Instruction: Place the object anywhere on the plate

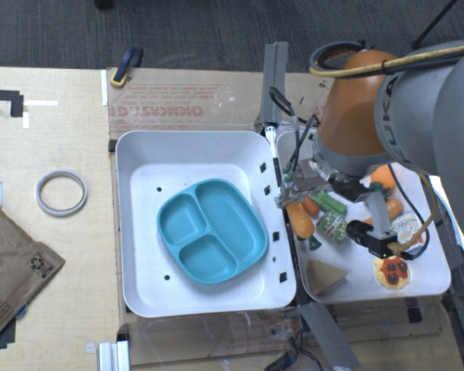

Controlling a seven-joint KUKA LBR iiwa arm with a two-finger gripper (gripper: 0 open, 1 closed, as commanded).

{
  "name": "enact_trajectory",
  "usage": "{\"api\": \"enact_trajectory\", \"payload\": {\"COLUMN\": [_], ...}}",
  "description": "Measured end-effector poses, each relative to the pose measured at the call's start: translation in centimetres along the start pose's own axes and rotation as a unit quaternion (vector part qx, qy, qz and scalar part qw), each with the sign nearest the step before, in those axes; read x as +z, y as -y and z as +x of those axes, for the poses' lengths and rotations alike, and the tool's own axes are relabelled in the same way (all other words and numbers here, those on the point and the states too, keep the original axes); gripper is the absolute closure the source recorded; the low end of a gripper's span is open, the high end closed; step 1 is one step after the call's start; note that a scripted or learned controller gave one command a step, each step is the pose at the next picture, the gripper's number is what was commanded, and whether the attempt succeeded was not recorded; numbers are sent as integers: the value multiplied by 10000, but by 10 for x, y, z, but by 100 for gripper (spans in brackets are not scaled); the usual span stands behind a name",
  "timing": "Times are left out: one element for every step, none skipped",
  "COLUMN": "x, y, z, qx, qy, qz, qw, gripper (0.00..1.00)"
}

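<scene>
Arm low over right bin, plate in left bin

The grey arm reaches in over the right bin, its gripper down at that bin's left wall. Whether the gripper is open or closed cannot be told from this view. An orange carrot-shaped piece lies just below the gripper, inside the right bin; contact between them is unclear. Beside it lie a green packet, a tan wedge and a round yellow piece. The blue three-part plate sits in the middle of the left bin. A tape ring rests on the surface, well left of both bins.
</scene>
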State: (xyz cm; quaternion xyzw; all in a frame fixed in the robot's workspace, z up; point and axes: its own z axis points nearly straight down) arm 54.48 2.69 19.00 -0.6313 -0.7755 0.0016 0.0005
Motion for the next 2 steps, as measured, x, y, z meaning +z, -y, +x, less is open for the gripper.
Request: {"api": "enact_trajectory", "payload": {"x": [17,17], "y": [-8,-8], "z": [72,72], "qx": [102,101], "qy": [-1,1], "qz": [13,11], "qw": [9999,9999], "gripper": [100,0]}}
